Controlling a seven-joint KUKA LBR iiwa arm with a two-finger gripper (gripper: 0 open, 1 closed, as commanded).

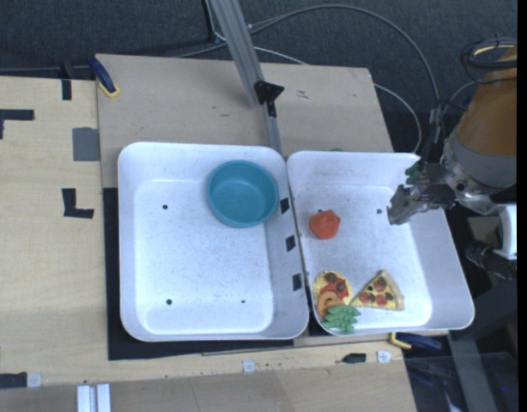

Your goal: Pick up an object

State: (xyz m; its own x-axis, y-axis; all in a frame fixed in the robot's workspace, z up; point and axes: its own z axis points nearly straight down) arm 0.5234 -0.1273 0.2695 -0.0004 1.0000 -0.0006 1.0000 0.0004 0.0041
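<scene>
My gripper [402,206] hangs over the right edge of the right white plastic bin [435,273]; whether it is spread or pressed together I cannot tell. The nearest candidate, a small red tomato-like toy [325,224], sits near that bin's left edge, well apart from me. A triangular toy pizza slice [379,292] and a mixed orange-and-green toy food piece [333,297] lie along the front edge, close together. A round blue plastic bowl [242,193] rests at the left bin's [160,264] back right corner. I judge the tomato best: isolated, so I should centre above it before descending straight.
</scene>
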